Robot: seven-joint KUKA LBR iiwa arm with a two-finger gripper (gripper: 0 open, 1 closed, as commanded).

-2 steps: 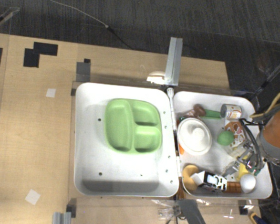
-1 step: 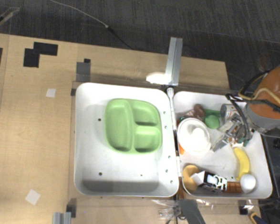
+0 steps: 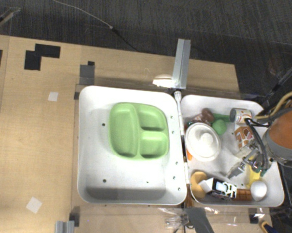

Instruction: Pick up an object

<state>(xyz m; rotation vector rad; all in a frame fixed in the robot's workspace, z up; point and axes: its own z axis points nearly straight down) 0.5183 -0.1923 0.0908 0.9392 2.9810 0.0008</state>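
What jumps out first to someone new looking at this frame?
The green divided tray, alone in the left bin. Next, the cluttered right bin: a white bowl at its left side, a small green ball just above it. The arm's orange band looms over that bin's right edge, the end effector reaching down inside.

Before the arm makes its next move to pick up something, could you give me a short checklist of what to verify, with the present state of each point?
1. Gripper is over the right bin, where the objects lie: ok.
2. Fingers open or shut: cannot tell, cables and the wrist hide them.
3. An object already between the fingers: cannot tell.
4. Objects within reach: ok; the white bowl, the white ball and the green ball lie in that bin.
5. Room around the targets: not ok, the things lie crowded, several touching.
6. Green divided tray lies alone in the left bin, away from the arm: ok.
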